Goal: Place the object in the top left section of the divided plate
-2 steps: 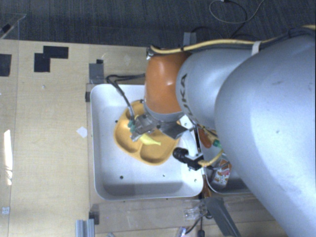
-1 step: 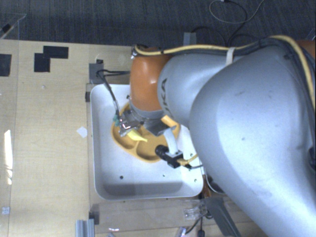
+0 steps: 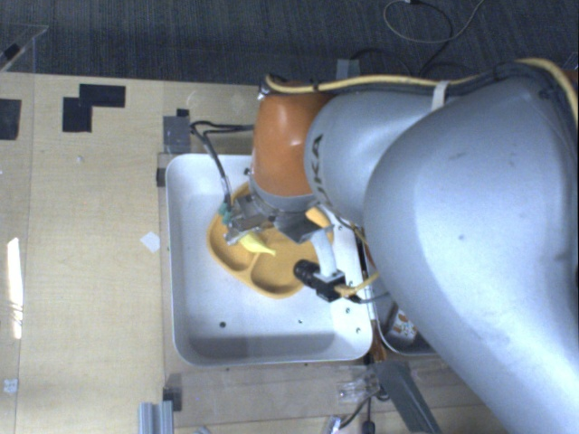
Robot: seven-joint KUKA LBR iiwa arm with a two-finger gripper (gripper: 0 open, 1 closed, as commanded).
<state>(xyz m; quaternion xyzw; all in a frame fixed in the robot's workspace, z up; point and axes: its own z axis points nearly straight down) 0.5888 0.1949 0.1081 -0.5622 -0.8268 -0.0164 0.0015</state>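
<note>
Gripper [image 3: 242, 227]: the wrist hides the tips, so how far it is open cannot be told, nor whether it has hold of anything. Nearest the camera, at 6 o'clock, is the front wall of the left white bin [image 3: 262, 346]. Beyond it, in the middle of that bin, lies the yellow divided plate [image 3: 271, 283], with the gripper over its 10 o'clock side. The object [image 3: 260, 242] is a small pale yellow-green piece showing just beside the gripper at 4 o'clock, near the plate's centre; whether it rests on the plate or hangs clear cannot be told. Judged small, light and probably smooth plastic, so apt to slip or skate on the glossy plate. A hold across its narrow middle seems safest. The top left section, toward 11 o'clock, sits mostly under the orange band [image 3: 280, 143]. Writing: letters reading as "KUKA" run down the grey arm [image 3: 318, 165], only partly legible. A printed item [image 3: 400, 328] at 4 o'clock in the right bin is unreadable. Farthest, at 10 o'clock, black marks [image 3: 90, 105] on the bench carry no text.
</note>
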